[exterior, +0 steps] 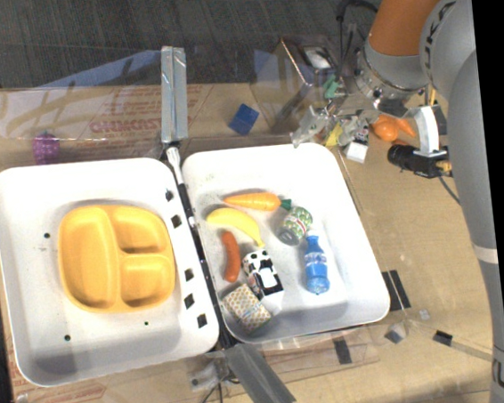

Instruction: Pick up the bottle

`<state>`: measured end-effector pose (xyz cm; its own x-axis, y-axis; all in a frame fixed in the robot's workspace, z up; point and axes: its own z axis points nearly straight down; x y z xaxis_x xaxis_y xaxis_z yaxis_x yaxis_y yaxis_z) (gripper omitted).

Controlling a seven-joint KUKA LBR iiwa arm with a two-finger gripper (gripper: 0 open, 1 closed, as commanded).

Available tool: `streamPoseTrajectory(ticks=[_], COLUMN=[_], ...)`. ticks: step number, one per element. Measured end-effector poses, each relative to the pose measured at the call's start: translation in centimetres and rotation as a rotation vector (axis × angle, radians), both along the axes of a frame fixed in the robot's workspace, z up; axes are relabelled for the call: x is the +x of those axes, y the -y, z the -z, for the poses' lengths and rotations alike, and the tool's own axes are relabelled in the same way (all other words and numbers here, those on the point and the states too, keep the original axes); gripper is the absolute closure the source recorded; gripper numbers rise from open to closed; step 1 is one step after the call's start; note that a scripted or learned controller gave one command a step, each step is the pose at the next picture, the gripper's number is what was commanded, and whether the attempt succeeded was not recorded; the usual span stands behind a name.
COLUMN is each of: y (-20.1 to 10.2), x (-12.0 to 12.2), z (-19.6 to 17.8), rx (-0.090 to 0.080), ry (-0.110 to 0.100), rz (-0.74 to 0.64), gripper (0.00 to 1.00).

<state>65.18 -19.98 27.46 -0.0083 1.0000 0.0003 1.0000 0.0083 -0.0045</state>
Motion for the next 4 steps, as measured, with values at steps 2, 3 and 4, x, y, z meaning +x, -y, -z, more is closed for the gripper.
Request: streamPoseTrajectory(ticks=[2,3,4], y=[0.9,1.0,-3.0], x=[-9.9,-9.8,-3.4], z=[18.3,17.3,8.5], rx=[0.002,0.001,0.0], ry=[0.001,0.0,0.004], rz=[-0.206,-0.211,-0.117], gripper=[0.0,1.0,1.0])
